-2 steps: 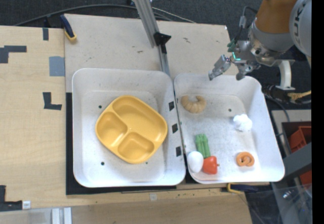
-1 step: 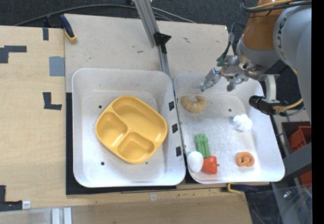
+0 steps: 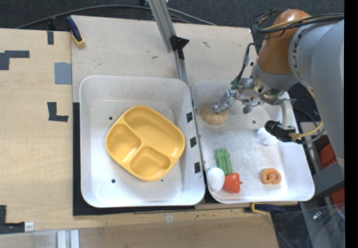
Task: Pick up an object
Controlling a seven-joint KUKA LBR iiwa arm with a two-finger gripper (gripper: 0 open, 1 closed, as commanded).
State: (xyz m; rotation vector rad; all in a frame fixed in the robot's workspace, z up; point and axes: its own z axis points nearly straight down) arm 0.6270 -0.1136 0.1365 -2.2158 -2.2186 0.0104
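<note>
Two white bins sit side by side; we see the left bin (image 3: 89, 146) holding a yellow divided plate (image 3: 145, 142). In the right bin (image 3: 296, 177), the gripper (image 3: 236, 102) hangs with fingers spread, holding nothing, one fingertip just beside a tan round brush-like object (image 3: 214, 116). Nearer the front lie a green vegetable (image 3: 224, 158), red pepper (image 3: 232, 182), white egg (image 3: 215, 177) and orange ring (image 3: 271, 176).
</note>
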